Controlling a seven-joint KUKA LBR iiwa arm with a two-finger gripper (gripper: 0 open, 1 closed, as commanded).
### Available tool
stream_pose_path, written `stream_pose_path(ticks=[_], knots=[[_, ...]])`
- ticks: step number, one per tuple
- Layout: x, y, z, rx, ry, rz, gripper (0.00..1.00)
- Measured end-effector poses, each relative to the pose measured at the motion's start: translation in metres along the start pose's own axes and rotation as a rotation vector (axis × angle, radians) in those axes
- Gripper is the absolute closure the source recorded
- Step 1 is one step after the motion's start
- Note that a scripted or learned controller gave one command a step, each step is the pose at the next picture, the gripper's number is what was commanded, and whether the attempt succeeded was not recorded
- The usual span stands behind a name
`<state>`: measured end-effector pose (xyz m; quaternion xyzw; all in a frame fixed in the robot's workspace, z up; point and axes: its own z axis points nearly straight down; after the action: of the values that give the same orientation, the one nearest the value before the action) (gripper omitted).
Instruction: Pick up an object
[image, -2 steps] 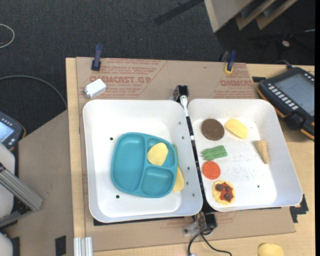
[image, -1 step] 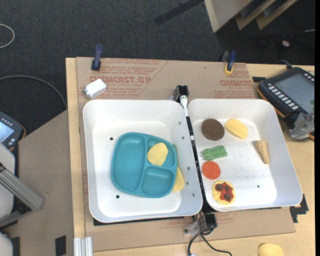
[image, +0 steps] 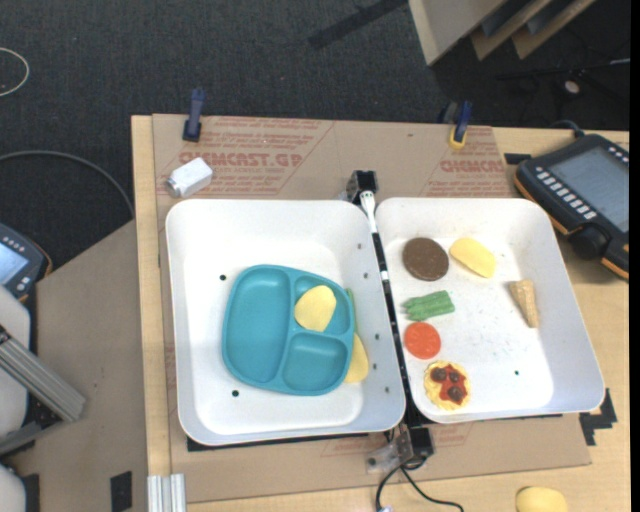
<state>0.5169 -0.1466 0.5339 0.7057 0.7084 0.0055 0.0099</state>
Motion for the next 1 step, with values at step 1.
stream_pose_path(ticks=[1], knots=[[0.0532, -0.0436, 0.1557, 0.04, 0.011, 0.0, 1.0]])
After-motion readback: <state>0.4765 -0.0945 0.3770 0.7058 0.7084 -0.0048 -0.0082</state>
